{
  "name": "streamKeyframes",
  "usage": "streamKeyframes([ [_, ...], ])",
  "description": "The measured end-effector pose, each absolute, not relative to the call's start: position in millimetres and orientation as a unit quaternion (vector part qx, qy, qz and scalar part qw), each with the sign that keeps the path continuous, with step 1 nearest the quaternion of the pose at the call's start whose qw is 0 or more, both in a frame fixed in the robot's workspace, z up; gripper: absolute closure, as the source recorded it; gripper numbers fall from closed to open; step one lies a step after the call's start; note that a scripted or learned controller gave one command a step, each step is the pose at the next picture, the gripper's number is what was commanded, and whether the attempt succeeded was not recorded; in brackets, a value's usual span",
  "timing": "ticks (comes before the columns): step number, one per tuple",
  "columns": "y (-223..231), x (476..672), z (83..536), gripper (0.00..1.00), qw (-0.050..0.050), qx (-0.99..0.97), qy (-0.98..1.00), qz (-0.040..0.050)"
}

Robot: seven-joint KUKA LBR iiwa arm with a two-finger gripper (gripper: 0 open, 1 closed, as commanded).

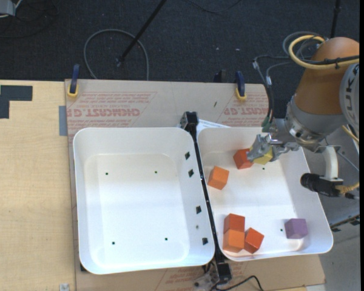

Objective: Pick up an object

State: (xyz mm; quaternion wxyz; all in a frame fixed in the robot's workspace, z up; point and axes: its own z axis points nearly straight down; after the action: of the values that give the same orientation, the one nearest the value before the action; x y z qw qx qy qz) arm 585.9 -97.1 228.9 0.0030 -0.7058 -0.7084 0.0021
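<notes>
Nearest to the camera, at the bottom of the right bin (pixel 318 223), lies a cluster of orange-red blocks (pixel 239 232): three of them touching, one seeming to rest on another. Just to their right, apart from them, sits a purple cube (pixel 296 228). Higher in the same bin, near the divider, I see a single orange cube (pixel 218 177), standing free on the white floor.

In the upper part of this bin my tool (pixel 261 153) hangs low over a red block (pixel 242 159) and a yellow piece (pixel 264 157), which lie side by side and seem to touch. From this angle I cannot tell if the tool is spread or pressed together, or if it pinches anything.

I judge the red block to be the thing in hand. It looks like a small rigid cube, wood or foam, so light and not fragile. Its flat faces should give good grip, but they may be smooth, so I would take it across two opposite faces at the middle. The yellow neighbour leaves little room on that side, and one finger could land on it.

The left bin (pixel 85 156) holds nothing I need, and both bins rest on the desk (pixel 24 193).
</notes>
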Motion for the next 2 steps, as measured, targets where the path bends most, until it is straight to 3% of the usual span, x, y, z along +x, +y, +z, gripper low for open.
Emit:
streamKeyframes([
  [2,-7.1,580.8,222.0,1.00,0.003,-0.706,-0.708,0.0025],
])
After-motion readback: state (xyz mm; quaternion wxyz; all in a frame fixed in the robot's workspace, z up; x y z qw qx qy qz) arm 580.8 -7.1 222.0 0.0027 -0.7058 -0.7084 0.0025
